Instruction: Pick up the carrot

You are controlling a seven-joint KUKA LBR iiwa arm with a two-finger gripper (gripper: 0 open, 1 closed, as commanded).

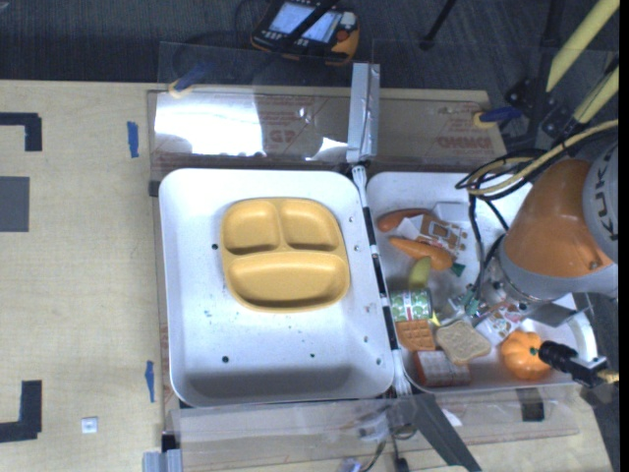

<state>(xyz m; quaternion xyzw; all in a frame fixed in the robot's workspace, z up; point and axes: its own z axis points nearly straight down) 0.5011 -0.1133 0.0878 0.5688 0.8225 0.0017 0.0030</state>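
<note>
Approach step: gripper [484, 301] hovering low, state untellable, over right bin [580, 386]; next, shifting toward ten o'clock onto carrot [421, 249].

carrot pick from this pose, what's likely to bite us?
1. Clutter: the carrot lies packed against a printed packet and a hot dog, so a grasp may catch a neighbour instead.
2. The arm hangs over the right bin nearer the small pumpkin and toast slice; a descent here would miss the carrot.
3. The carrot sits close to the bin divider, which could foul a finger.
</note>
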